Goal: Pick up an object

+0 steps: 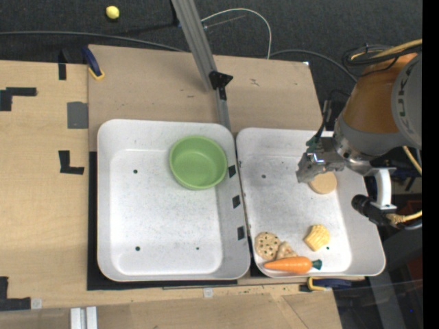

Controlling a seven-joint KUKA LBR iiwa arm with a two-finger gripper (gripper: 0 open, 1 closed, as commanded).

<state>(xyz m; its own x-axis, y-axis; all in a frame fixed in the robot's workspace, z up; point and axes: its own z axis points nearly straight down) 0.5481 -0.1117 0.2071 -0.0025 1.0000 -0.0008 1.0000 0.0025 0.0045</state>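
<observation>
A: Camera view, right bin (271, 149): gripper (312, 168) over tan round piece (324, 183) near right edge; finger state unreadable.
B: Neighbours: cookie (266, 243), corn (316, 237), carrot (291, 265) at front edge. Green bowl (198, 162) in left bin (123, 204).

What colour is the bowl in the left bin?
Green; the bowl shows clearly in the camera view.
</observation>
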